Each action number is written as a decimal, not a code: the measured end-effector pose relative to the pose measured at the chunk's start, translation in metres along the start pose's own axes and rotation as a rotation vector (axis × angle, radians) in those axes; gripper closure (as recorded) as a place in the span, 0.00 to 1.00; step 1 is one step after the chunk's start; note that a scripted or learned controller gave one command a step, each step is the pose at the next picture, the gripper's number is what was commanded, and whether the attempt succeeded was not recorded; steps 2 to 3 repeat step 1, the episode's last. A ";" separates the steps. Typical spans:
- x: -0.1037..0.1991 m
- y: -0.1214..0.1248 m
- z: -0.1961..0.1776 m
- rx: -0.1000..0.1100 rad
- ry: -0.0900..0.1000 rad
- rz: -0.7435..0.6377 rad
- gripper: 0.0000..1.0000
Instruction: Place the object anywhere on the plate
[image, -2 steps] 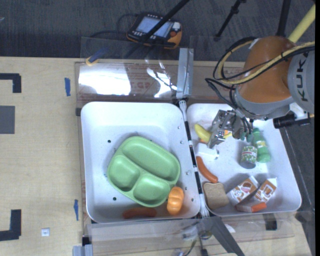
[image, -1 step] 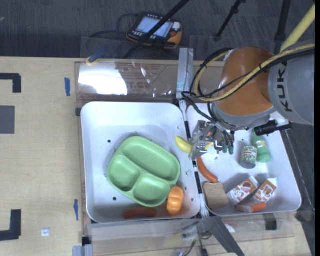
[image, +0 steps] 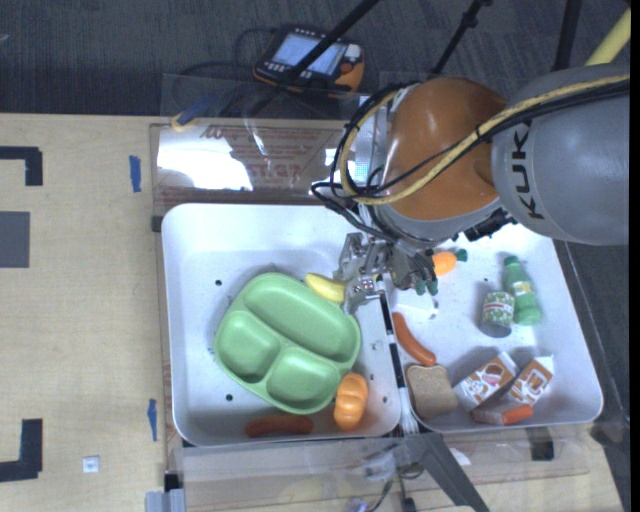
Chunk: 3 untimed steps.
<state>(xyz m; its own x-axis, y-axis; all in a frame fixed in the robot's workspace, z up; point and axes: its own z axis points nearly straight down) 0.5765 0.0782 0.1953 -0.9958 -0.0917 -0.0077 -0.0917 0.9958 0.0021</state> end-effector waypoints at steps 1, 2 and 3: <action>0.000 0.000 0.000 0.000 0.000 0.000 0.00; 0.000 0.000 0.000 0.000 0.000 0.000 0.00; 0.000 0.000 0.000 0.000 0.000 0.000 0.00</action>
